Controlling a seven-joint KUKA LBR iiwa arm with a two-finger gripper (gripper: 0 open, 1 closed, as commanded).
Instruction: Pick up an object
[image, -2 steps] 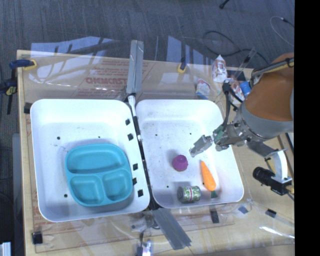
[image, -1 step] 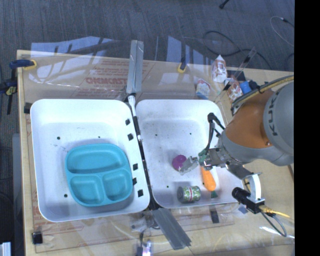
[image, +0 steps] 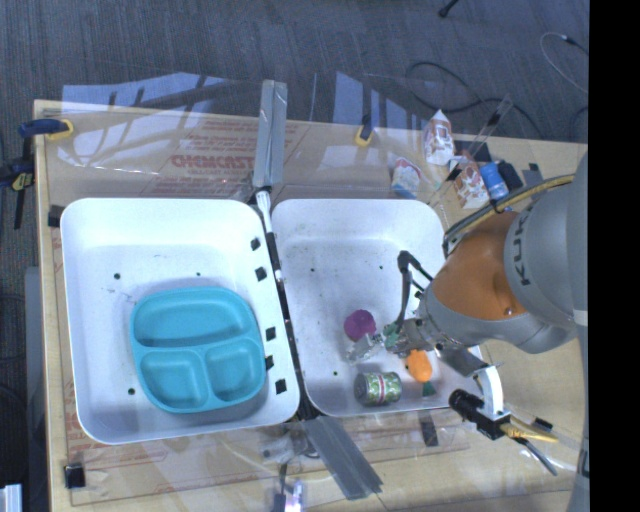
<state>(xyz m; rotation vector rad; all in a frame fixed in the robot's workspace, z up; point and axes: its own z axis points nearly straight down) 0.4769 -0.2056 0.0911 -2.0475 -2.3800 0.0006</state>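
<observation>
Gripper (image: 385, 340): lowered into the right bin (image: 330, 225), near that bin's lower right corner, carried by the grey arm (image: 545, 250) with its orange band (image: 480, 280) entering from the right. Whether it is spread or closed cannot be told; the wrist hides much of it and the metal parts blur together with a small clear item at the tip.

Purple object (image: 360, 323): small, rounded, just up and to the left of the gripper tip, close beside it; contact cannot be confirmed. No long axis is evident, so approach angle is judged to matter little.

Orange object (image: 421, 367): just below and to the right of the tip, partly under the wrist.

Green can (image: 378, 387): lying on its side below the tip, long axis running roughly left to right, near the bin's lower wall.

Nothing is seen held. The purple object is judged the nearest candidate, calling for a short shift up and left.

Left bin (image: 90, 260): holds a blue divided tray (image: 195, 345), well apart from the gripper.
</observation>
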